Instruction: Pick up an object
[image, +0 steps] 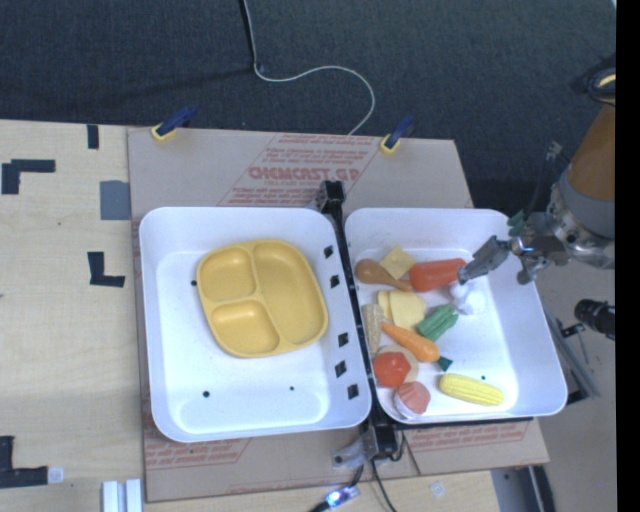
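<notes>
One long red plastic pepper (436, 274) lies in the right-hand white bin (520, 345), its axis running nine to three o'clock. Its three o'clock end sits just beside the grey two-finger gripper (481, 262), which hangs there slanting in from two o'clock. Whether the gripper is spread or closed I cannot tell. A green plastic vegetable (437, 322) lies at six o'clock of the pepper.

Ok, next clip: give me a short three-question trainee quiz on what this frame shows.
1. True or false: the yellow divided plate lies in the left bin.
2. Which toy lies nearest the right bin's front right corner? A) corn cob B) carrot C) red pepper
3. Fill in: the gripper hangs over the ____ bin.

Key: 1 true; 2 A; 3 right.
</notes>
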